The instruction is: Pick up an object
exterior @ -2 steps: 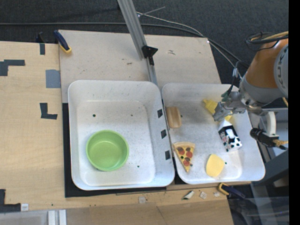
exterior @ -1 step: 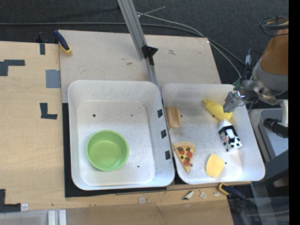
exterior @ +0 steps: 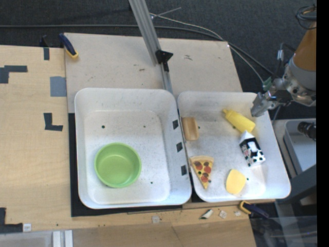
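Two speckled white bins (exterior: 82,138); round green bowl (exterior: 117,164).

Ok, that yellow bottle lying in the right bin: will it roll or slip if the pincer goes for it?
The yellow bottle lies on its side and looks rounded, so a nudge would probably roll it. Its surface looks smooth, so it may slip. It seems small and probably light, and the black-and-white bottle lies close beside it, so a push could knock that.

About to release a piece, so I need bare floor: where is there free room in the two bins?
Left bin: everything beyond the green bowl is bare, above and to its right. Right bin: a bare patch between wooden block, pizza slice and mustard bottle. Its right side is crowded.
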`<state>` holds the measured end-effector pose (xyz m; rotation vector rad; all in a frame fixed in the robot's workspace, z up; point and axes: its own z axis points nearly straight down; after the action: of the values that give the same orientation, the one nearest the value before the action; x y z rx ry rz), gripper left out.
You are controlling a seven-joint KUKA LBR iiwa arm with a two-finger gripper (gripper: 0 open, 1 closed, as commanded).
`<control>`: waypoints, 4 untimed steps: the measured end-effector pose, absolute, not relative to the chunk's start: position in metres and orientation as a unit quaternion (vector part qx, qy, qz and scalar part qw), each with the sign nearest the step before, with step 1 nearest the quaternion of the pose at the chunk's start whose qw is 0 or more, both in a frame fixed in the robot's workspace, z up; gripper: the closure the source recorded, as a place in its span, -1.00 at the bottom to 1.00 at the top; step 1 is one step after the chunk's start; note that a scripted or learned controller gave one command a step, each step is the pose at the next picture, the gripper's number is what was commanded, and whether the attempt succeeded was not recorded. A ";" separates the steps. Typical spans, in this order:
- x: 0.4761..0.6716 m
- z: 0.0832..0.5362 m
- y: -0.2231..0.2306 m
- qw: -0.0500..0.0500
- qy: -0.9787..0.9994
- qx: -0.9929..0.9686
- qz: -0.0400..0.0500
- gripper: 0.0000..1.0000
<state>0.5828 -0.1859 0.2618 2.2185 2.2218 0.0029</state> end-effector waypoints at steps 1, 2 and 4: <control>0.594 0.260 -0.129 -0.001 0.709 0.705 0.000 1.00; 0.589 0.260 -0.068 -0.002 0.710 0.705 0.000 1.00; 0.603 0.250 0.036 -0.001 0.709 0.705 -0.001 1.00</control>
<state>0.6025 0.0358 0.2498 2.2167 2.2304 -0.0031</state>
